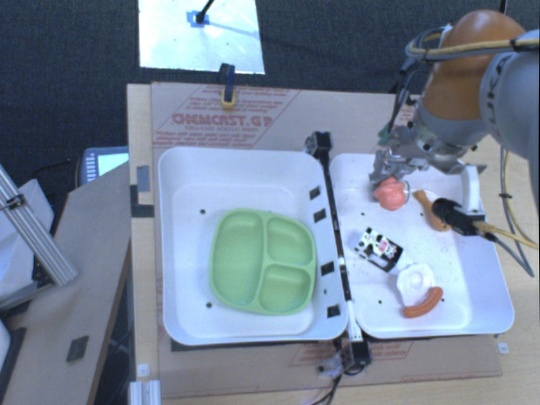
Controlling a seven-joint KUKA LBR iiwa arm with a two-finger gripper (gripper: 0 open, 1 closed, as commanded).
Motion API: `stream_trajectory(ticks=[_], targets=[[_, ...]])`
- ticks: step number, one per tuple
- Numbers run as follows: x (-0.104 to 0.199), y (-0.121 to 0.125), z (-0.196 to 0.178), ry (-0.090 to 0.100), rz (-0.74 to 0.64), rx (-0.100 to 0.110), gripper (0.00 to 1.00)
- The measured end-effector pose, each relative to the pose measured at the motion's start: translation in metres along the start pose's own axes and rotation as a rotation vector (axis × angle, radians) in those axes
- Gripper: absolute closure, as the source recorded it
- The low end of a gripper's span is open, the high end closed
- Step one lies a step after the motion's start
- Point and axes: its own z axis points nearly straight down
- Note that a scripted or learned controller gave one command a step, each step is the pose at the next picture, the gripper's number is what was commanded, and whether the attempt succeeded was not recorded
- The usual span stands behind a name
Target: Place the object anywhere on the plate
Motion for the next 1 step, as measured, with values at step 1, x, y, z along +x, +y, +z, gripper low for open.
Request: stream_trajectory(ticks=[1], targets=[[0.0546, 0.0061, 0.0044, 0.001, 0.000, 0.001, 1.00]])
